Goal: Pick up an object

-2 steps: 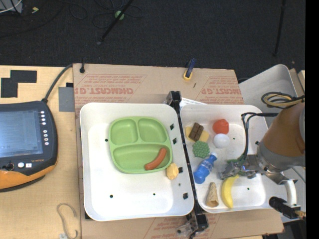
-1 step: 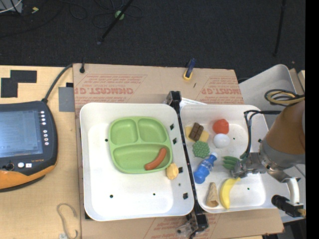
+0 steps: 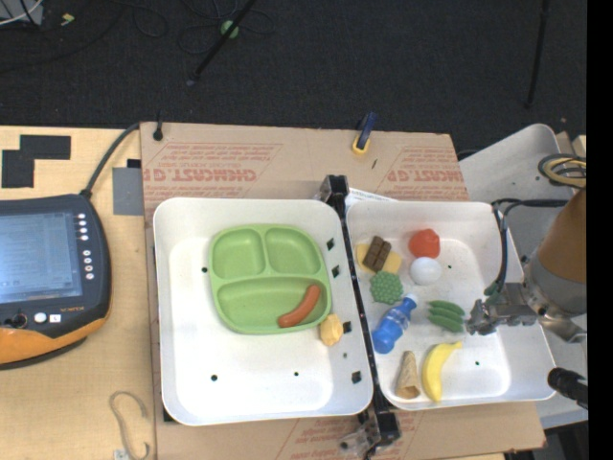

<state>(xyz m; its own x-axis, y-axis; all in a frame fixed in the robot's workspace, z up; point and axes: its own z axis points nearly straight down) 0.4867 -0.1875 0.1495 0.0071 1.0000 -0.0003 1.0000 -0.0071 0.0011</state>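
Gripper [image 3: 476, 320] low in right bin [image 3: 522, 367], just beside green pods [image 3: 445, 314]; jaw state can't tell. Advice: centre over pods, descend straight, avoid banana [image 3: 436, 369].

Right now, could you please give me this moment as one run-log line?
hand: low in right bin | nearest: green pepper, just left of hand | banana: below it | grasp: none seen

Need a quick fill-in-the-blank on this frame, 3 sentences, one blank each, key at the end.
1. The sausage lies in the green divided plate, which sits in the ____ bin.
2. The banana lies beside the ____ cone.
3. The pincer is next to the green ____.

Missing words: left; ice cream; pea pod
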